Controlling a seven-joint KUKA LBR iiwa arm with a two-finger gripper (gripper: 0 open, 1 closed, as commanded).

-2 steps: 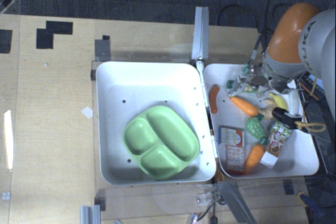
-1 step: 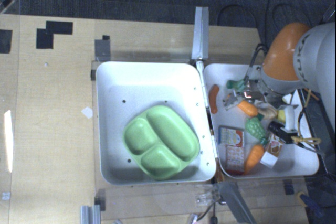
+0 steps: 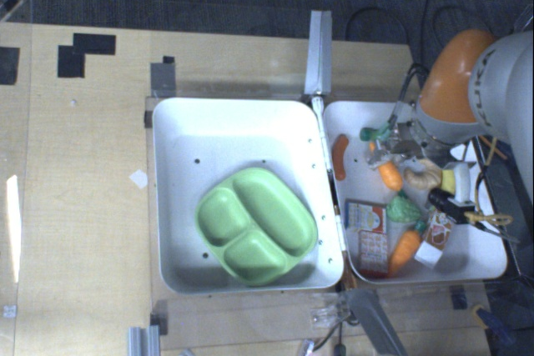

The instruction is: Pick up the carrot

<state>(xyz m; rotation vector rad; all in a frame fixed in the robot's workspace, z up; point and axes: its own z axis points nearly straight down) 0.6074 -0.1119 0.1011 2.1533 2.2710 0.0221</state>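
Near edge of right white bin (image 3: pixel 492 267): you see orange carrot with green top (image 3: pixel 404 248) lying tilted, beside flat red-patterned card packet (image 3: pixel 368 231). Left white bin (image 3: pixel 167 179) holds green three-compartment plastic plate (image 3: pixel 257 223). Farther back, small orange object (image 3: pixel 390 175) lies directly beneath gripper (image 3: pixel 390 147); jaw state: cannot tell. Red sausage-shaped item (image 3: pixel 340 157) lies along divider, well apart from carrot

Single fixed overhead camera, slanted down on both bins (image 3: pixel 242 117)
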